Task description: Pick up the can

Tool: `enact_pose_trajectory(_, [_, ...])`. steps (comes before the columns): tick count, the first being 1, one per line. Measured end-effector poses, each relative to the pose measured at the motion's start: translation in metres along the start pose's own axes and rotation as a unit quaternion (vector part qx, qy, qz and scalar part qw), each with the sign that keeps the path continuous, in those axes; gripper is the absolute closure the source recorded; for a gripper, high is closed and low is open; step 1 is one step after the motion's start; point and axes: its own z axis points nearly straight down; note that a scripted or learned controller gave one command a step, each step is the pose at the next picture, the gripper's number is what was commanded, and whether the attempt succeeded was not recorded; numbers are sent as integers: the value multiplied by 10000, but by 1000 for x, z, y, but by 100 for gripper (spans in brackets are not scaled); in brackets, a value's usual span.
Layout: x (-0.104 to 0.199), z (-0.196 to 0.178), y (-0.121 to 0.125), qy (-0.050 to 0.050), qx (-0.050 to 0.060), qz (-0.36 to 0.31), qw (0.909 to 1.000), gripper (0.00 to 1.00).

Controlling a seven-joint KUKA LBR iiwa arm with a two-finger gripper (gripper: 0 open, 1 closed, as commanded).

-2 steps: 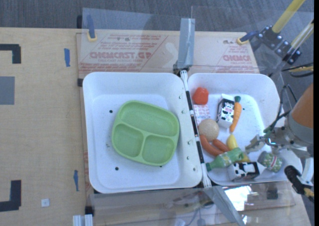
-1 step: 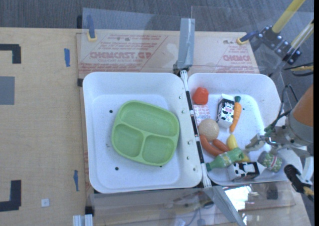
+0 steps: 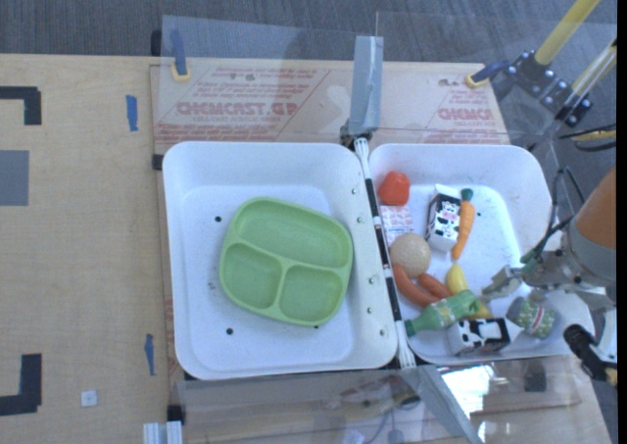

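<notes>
In the left bin (image 3: pixel 196 187) we saw a pale green divided plate (image 3: pixel 284 261) lying flat near the middle. Across the ridge where the two bins meet, the right bin (image 3: pixel 524 166) held a crowd of toy food: a red piece (image 3: pixel 395 188) near its upper left, a cow-patterned carton (image 3: pixel 445 220) with a carrot (image 3: pixel 463 222) just beside it, a tan round piece (image 3: pixel 409 254), a yellow lemon (image 3: pixel 457 278) and a green bottle (image 3: pixel 444 314) lying on its side. Further right, by the bin's lower right corner, sat the can (image 3: pixel 532 317). It looked small and rounded, with a mottled green and pinkish label and a grey rim. It was blurred, so we could not tell whether it stood upright or lay down, nor which way its long axis ran. The gripper (image 3: pixel 502 281) hung just above and left of the can in the view, close to it, and nothing showed clamped in it. We could not tell whether it was spread or pressed together. The arm (image 3: pixel 596 236) came in from the right edge.
</notes>
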Motion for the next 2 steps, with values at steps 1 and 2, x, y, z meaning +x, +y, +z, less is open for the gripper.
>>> enact_pose_trajectory(1, [-1,0,1,4,-5,-44,10000,0])
enact_pose_trajectory(2, [-1,0,1,-5,0,-282,9996,0])
